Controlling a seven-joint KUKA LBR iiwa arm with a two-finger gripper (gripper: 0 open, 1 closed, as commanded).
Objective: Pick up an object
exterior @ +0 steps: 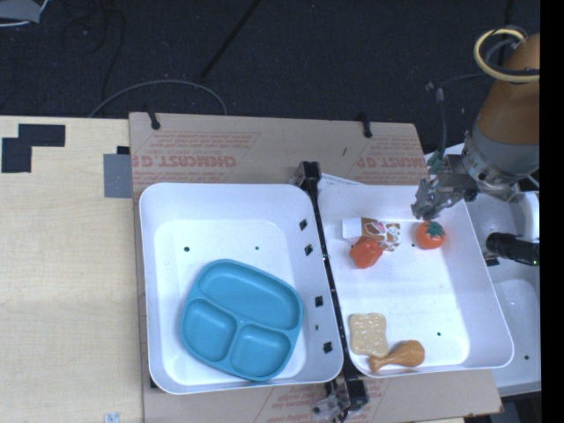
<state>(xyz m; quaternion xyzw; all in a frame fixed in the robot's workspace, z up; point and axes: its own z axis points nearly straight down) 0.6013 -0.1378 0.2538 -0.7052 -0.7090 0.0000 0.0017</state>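
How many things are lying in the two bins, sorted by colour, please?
Blue: 1, the tray in the left bin.
Red or orange: 2, a tomato and a red piece in the right bin.
Tan: 2, a cracker and a drumstick.
White with print: 1, a packet.
Total: 6

The arm reaches in from the right, its orange band uppermost. Its end effector (429, 203) points down and leftward.

Bins (167, 203): smooth white plastic | tray (241, 319): matt blue plastic | base board (264, 148): brown printed cardboard | bench (62, 280): pale wood
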